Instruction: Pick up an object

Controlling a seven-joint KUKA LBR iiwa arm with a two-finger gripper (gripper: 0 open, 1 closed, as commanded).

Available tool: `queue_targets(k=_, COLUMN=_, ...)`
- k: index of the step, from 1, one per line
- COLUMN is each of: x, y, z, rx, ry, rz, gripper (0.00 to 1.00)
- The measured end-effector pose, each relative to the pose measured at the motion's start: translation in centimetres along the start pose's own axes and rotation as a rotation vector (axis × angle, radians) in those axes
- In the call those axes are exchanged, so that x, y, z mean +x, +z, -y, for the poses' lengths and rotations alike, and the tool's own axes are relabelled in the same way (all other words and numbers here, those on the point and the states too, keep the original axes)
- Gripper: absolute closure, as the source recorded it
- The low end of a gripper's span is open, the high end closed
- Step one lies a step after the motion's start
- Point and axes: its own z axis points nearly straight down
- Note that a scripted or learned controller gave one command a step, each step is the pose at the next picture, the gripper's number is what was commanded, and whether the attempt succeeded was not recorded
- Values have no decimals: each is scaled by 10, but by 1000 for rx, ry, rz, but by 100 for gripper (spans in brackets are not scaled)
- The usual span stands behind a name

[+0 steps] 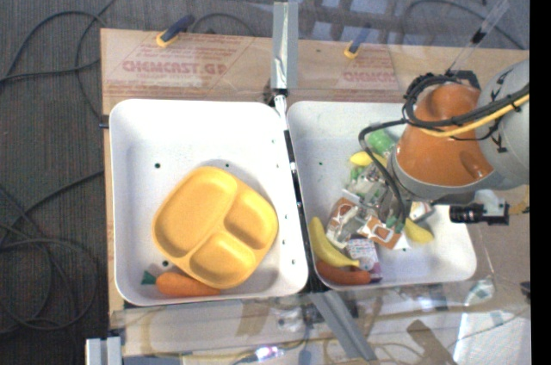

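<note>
Object pile [357,221] crowds right bin's [448,269] six o'clock corner: banana [323,244], packets. We see hand [379,198] low over heap, likely seeking grasp; its spread we cannot tell. Yellow tray [215,224] and carrot [185,286] sit in left bin [138,139].

A yellow divided tray [216,224] with three compartments is seen in the left bin [138,131], lying tilted toward the near right corner. An orange carrot [182,286] with a green end is found just beside the tray's near edge, lengthwise along the bin's near wall. In the right bin [327,126], a yellow banana [325,247] is laid curved near the left wall, with a red-orange sausage-shaped item [342,275] at the near wall. A pile of small packets and wrappers [366,221] is heaped beside the banana, and a small yellow piece [420,232] is seen to its right.
</note>
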Motion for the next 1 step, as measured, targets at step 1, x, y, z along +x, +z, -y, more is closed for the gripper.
queue_targets(k=1, x=4, y=0, z=3, rx=-2, ry=-14, rz=-1, gripper=0)
